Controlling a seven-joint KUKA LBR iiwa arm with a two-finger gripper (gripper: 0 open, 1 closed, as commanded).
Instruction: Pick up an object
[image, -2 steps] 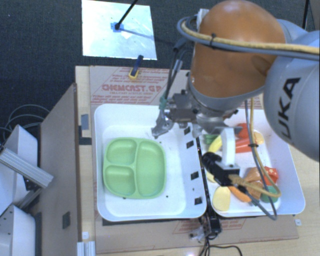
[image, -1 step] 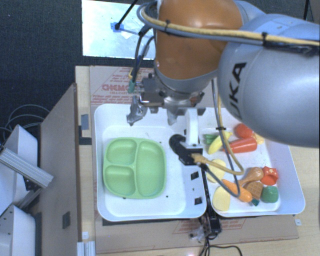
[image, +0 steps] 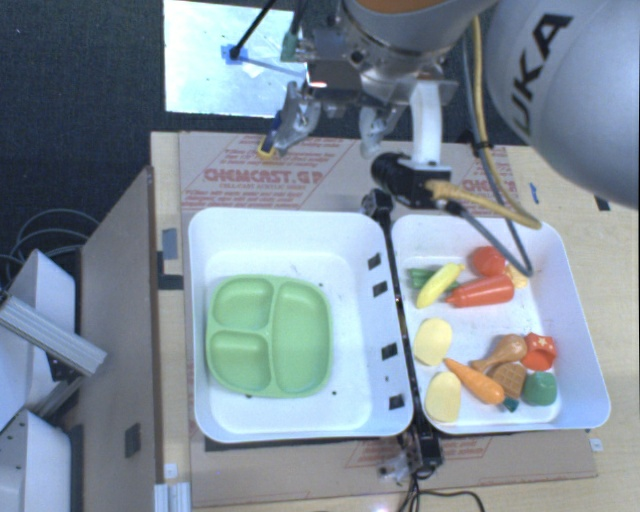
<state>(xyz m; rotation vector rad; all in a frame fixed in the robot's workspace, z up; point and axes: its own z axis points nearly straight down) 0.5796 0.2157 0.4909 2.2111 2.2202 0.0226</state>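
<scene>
My gripper (image: 335, 122) hangs above the far edge of the bench, fingers spread apart with nothing between them. The toy food (image: 481, 292) lies well apart from it in the right bin (image: 575, 300); a green divided plate (image: 268, 335) sits in the left bin (image: 230, 235).

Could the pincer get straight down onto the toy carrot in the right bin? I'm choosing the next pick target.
Probably yes. The carrot lies uncovered on top, near the bin's front, though a yellow piece and a drumstick crowd its ends. The pincer hangs above the bench behind the bins, holding nothing.
</scene>
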